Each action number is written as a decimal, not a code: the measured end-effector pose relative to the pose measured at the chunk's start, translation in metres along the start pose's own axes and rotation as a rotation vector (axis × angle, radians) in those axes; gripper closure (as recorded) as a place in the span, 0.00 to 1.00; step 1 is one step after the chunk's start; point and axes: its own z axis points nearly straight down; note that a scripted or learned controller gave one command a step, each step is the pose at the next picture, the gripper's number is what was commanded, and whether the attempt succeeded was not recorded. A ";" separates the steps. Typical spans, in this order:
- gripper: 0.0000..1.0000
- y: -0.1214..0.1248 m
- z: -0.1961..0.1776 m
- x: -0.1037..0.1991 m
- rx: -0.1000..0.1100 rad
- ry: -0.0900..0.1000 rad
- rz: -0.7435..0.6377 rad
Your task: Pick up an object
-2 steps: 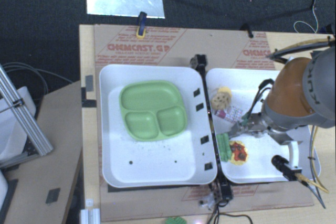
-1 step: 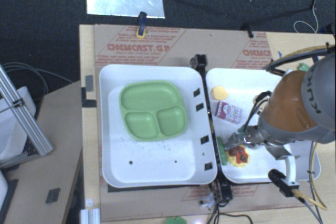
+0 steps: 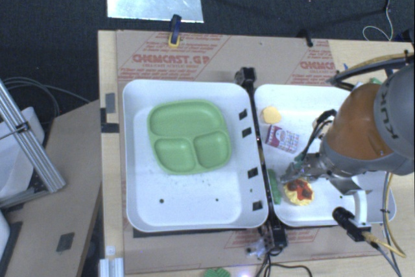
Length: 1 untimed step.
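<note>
A: One candidate sits closest: the yellow-and-red toy (image 3: 299,192) at the near edge of the right bin (image 3: 324,95). The gripper (image 3: 297,173) hangs just over it, slightly to its far-left.

B: Grip state?

A: Cannot tell; the wrist hides it, and nothing is visibly held.

B: Other contents?

A: Right bin: yellow lump (image 3: 271,115) far-left, red-and-white carton (image 3: 283,138) nearer, green piece (image 3: 274,191) along the left wall. Left bin (image 3: 188,204): a green divided plate (image 3: 190,137).

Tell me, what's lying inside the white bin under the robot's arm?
In the right bin: a yellow round object, a red-and-white packet, a green item, and a yellow-and-red object by the gripper. The arm covers the bin's right part.
</note>
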 end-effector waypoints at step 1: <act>1.00 0.034 -0.095 0.079 -0.007 0.004 -0.014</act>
